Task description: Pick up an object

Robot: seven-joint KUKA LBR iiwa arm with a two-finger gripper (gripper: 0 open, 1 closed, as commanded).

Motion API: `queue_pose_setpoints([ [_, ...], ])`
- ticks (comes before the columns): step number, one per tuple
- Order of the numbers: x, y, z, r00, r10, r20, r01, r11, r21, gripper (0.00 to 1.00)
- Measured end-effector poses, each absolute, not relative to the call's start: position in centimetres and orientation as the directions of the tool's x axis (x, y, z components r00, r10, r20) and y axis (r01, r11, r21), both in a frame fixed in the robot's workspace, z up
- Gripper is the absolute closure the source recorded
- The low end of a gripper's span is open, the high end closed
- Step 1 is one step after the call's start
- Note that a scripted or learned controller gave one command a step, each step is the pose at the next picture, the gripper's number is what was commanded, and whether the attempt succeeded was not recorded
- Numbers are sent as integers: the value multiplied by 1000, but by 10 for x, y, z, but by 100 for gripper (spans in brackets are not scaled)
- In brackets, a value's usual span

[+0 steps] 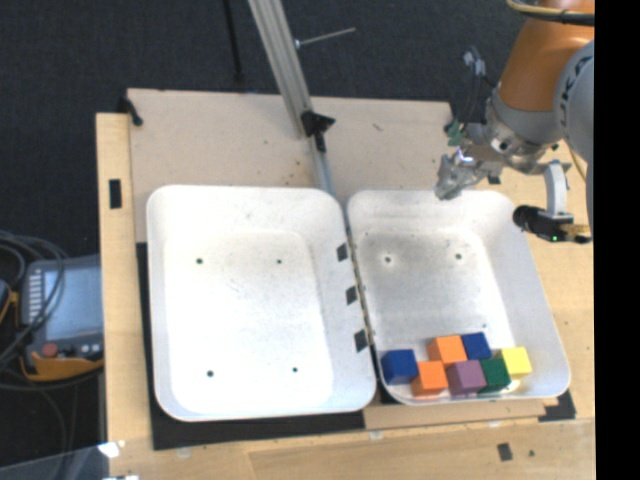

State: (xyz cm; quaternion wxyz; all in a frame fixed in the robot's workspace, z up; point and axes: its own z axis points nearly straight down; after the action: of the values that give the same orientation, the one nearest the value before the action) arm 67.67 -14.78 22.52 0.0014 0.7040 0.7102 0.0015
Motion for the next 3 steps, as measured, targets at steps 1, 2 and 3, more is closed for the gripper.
queue_pose_setpoints([
  [1,680,-90,220,-6,1000,0,1000,6,0,100],
  [2,674,-44,230,-7,1000,2,1000,7,1,100],
  [3,670,2,240,-7,1000,2,1000,7,2,100],
])
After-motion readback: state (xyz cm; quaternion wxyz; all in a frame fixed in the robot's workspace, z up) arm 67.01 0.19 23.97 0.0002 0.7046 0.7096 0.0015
